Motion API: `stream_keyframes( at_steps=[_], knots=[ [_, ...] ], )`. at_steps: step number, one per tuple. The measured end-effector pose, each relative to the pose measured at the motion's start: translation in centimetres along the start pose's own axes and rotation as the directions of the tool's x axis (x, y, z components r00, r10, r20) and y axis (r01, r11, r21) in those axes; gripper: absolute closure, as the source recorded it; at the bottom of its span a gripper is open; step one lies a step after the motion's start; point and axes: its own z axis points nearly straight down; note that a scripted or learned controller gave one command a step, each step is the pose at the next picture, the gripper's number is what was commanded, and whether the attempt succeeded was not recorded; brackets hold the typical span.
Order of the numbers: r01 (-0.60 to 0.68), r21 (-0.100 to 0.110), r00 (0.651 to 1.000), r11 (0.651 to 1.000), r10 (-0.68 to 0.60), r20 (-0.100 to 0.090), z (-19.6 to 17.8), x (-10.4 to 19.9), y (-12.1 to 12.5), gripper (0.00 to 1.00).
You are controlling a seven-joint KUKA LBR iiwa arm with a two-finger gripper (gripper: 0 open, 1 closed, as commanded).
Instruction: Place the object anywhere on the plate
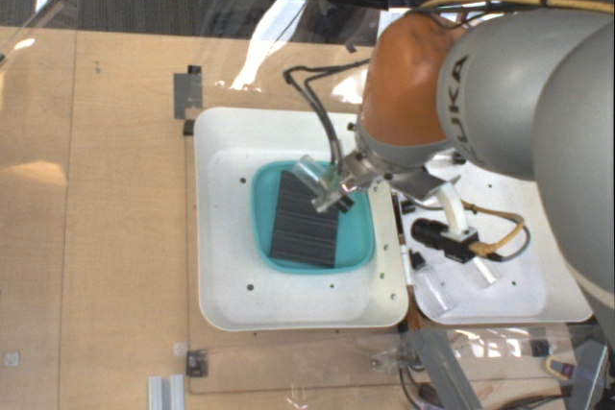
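A dark ribbed rectangular block lies flat on the teal plate, which sits in the left white bin. My gripper hangs over the block's upper right corner, close above it. Its two silvery fingers stand apart, so it is open, and the block rests on the plate rather than between them. The grey arm with its orange band reaches in from the right and hides the plate's far right rim.
The right white bin lies under the arm, mostly covered by it. A raised divider separates the two bins. Bare wooden bench spreads to the left, with a small black bracket by the left bin's back corner.
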Motion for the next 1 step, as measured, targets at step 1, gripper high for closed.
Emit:
stream_keyframes(
  at_steps=[1],
  knots=[
    [-0.001,-0.001,1.000,1.000,0.001,0.000,-0.03,-0.06,0.00,0.00]
  ],
)
